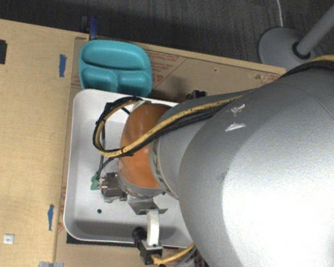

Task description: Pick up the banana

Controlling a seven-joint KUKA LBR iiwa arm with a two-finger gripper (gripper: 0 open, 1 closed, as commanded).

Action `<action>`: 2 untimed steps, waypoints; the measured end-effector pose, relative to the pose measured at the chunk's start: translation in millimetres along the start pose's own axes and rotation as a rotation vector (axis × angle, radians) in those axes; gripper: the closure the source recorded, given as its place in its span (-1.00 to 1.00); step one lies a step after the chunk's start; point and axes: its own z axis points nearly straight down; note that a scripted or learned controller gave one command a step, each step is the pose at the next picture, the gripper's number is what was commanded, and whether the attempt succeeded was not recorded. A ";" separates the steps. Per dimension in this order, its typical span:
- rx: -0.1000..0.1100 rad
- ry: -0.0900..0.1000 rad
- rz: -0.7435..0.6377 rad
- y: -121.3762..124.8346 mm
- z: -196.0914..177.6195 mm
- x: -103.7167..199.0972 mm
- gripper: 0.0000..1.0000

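The grey arm (260, 175) is filling the near side of the camera view, reaching in from the right and bending down over a white bin (81, 167), its orange band (137, 147) sitting just above the wrist and a looped yellow-and-black cable (114, 131) hanging across it. Below the band the wrist hardware is crowding the bin floor, and the gripper itself is lying underneath the arm's bulk — whether it is open, closed or gripping anything, I cannot tell. Judging by the posture, the arm is working through the reach-and-descend step over the bin, with a lift yet to come; the next move is calling for a firm closure on the fruit and then a straight rise clear of the bin walls, and a slip or an empty grasp is looking like the main risk. The banana is presumably lying under the arm, so its place, long axis and heading cannot be told. Farther off, beyond the bin's far rim, a teal moulded tray (116, 66) is resting on the cardboard-coloured bench (17, 138).
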 end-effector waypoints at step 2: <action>-0.001 0.000 0.002 0.2 -19.1 0.5 1.00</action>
